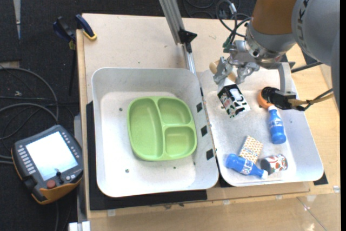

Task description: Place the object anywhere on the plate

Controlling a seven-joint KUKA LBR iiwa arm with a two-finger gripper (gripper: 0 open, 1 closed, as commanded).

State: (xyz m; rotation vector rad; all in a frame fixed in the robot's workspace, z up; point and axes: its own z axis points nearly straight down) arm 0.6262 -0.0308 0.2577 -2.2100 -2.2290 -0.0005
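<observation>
Gripper (233, 74) hanging over the right white bin (308, 138), upper right of frame.
Just below sits a black-and-white patterned box (233, 100), possibly touching; jaw state I cannot tell; green 3-compartment plastic plate (161, 128) lying left.

Landmark: plate (161, 128), lying in the left bin (108, 89) on the table (124, 40). Right bin (308, 143) sits to the plate's right, touching the left bin. In the right bin: box (233, 100) right of and slightly behind the plate, under the gripper (232, 74); one bottle (276, 126) further right; packet (251, 149), another bottle (243, 165) and can (274, 163) right of and before the plate. Pendant (47, 162) well left of the plate, off the table.
</observation>
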